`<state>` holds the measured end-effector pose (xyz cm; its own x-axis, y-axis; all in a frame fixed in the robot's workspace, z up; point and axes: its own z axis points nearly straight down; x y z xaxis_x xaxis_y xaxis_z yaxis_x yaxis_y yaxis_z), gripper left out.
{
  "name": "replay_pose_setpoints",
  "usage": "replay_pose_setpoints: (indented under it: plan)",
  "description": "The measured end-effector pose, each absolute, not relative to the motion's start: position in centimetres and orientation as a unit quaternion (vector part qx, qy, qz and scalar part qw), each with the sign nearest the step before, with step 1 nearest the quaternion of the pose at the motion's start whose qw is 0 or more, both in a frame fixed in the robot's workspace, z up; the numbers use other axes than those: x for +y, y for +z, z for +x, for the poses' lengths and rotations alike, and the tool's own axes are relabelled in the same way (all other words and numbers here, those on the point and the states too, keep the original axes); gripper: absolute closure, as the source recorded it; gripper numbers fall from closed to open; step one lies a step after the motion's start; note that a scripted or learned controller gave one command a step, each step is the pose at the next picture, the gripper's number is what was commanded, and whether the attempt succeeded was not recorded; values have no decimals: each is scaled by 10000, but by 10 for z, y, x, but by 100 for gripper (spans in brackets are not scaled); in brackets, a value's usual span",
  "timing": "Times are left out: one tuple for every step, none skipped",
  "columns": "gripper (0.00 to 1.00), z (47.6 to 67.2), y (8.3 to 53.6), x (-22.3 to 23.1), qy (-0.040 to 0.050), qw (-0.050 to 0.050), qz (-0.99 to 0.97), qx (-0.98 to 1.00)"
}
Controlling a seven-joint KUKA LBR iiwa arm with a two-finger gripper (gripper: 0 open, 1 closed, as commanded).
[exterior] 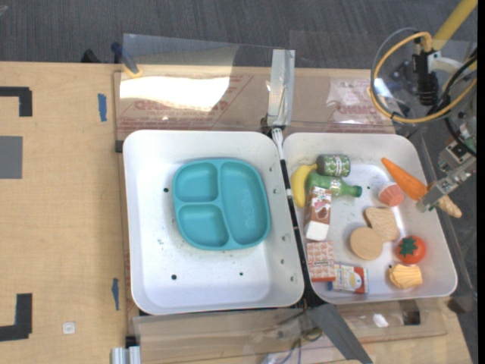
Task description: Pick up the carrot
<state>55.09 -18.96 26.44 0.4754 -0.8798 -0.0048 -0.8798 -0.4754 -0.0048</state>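
Observation:
The orange carrot (404,177) lies slanted in the upper right part of the right bin (439,279), its thin tip pointing up-left. Its thick end lies beside a pink-red round piece (391,196). My gripper (439,197) sits at the right rim of that bin, just right of the carrot's thick end. It looks small and partly cut off by the view's edge. Nothing shows between its fingers.
The right bin also holds a banana (300,183), a green bottle (333,188), a dark can (333,164), tan bread slices (374,232), a tomato (409,249), a yellow piece (405,277) and small cartons (319,217). A teal divided plate (221,203) lies in the left bin (144,226). Cables (413,74) loop at the upper right.

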Motion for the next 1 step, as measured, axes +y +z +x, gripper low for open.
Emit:
replay_pose_setpoints:
  plan:
    - [100,495,227,-199,30,10,-9361,3516]
